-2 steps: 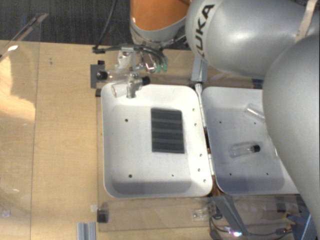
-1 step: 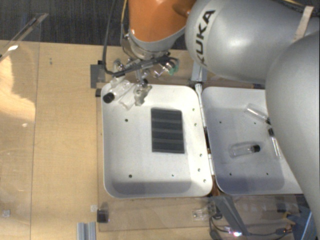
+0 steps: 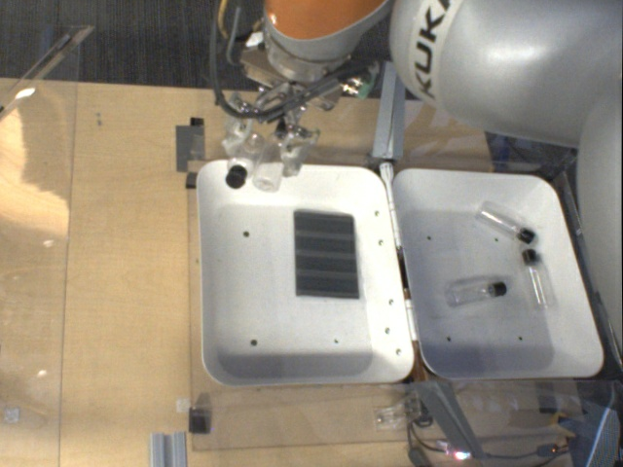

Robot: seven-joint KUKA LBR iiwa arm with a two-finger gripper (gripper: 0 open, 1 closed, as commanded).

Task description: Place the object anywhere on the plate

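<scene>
Grey and orange, the KUKA arm [image 3: 506, 47] leans over the far edge of the left shallow white bin [image 3: 224, 348], its two-finger gripper [image 3: 258, 159] hanging at that bin's far left corner. Between the fingertips [image 3: 287, 149] shows a small clear plastic vial with a black cap [image 3: 255, 171]; its black cap sits just left of the fingers, and the transparent body lies across under them. The fingers look closed around the vial, though the clear plastic and the clear finger pads blur together, so the exact contact is hard to read. The vial is low over the bin's corner, and I cannot tell whether it touches the bin floor.

Below and a little to the right of the fingers, near the middle of the same bin, lies the dark grey ribbed rectangular plate [image 3: 325, 255], flat on the bin floor. The vial is well apart from the plate, up at the corner beyond the plate's far left edge.

Far to the right of the fingers, in the right shallow white bin [image 3: 584, 358], lie three more clear vials with black caps: one slanted near the far side [image 3: 504, 222], one upright in the view along the right side [image 3: 534, 278], and one lying crosswise near the middle [image 3: 475, 291]. All three rest separate from one another on the bin floor.

Wooden bench surface [image 3: 97, 261] surrounds both bins.
</scene>
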